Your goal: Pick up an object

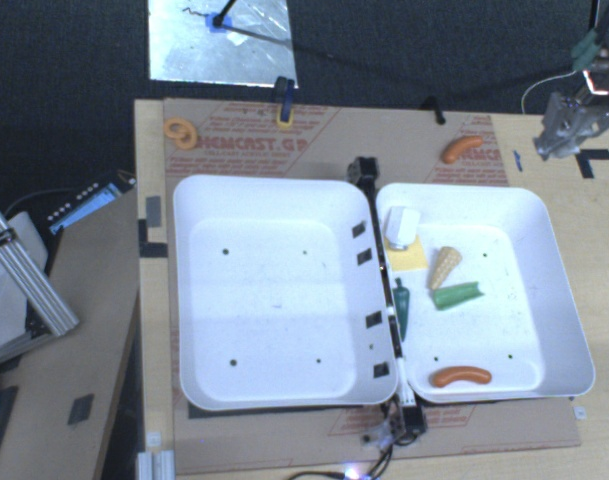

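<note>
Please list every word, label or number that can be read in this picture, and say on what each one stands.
"HEMCAST G P": red print on the brown board behind the bins; the last letters are uncertain.
Other red print on the board, by the sausage and along the front edge: too blurred to read.

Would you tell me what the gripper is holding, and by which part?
Nothing: the gripper sits beyond the right bin, away from every object.
</note>
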### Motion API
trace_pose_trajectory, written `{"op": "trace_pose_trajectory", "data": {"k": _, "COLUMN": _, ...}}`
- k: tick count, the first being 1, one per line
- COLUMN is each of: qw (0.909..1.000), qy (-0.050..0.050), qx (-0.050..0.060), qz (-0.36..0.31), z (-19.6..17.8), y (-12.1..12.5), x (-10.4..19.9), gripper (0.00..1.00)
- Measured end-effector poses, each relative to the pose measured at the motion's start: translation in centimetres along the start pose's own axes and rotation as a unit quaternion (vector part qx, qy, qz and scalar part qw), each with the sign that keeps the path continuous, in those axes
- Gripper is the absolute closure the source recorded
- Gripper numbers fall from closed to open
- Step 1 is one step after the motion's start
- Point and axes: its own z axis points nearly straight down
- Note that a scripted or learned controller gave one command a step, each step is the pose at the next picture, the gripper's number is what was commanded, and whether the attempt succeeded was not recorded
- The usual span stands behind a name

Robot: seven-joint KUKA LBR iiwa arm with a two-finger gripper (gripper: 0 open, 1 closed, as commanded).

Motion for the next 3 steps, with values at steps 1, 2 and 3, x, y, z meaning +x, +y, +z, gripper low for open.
{"op": "trace_pose_trajectory", "data": {"k": 1, "qw": 1.0, "qy": 0.0, "qx": 0.0, "qz": 0.0, "z": 0.0, "y": -3.4, "x": 4.4, "gripper": 1.0}}
{"op": "trace_pose_trajectory", "data": {"k": 2, "qw": 1.0, "qy": 0.0, "qx": -0.001, "qz": 0.0, "z": 0.0, "y": -3.3, "x": 8.1, "gripper": 1.0}}
{"op": "trace_pose_trajectory", "data": {"k": 3, "qw": 1.0, "qy": 0.0, "qx": 0.0, "qz": 0.001, "z": 0.0, "y": -3.2, "x": 12.1, "gripper": 1.0}}
